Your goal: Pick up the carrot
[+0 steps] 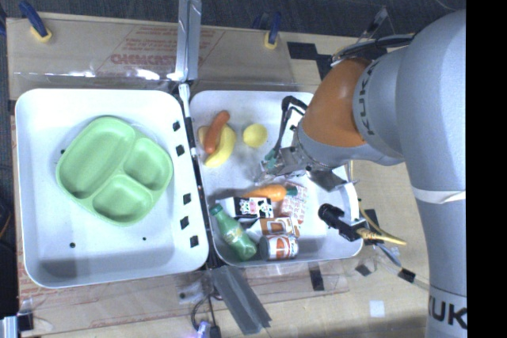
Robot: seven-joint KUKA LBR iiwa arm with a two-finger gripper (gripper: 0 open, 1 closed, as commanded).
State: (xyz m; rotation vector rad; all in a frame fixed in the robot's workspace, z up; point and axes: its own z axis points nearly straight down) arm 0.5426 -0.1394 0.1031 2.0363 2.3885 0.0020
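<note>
Hovering just above the carrot (pixel 268 191), the claw (pixel 275 163); arm lettered "KU".

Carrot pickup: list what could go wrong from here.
1. The carrot lies on a crowded pile, against a carton and a packet; the end effector above it may catch those instead.
2. A hot dog nearby is also orange and elongated, so it could be mistaken for the target.

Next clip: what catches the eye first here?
The big grey arm with its orange band reaches in from the right, its end effector low over the right bin, just above the carrot amid the clutter. In the left bin lies a bright green divided plate.
</note>
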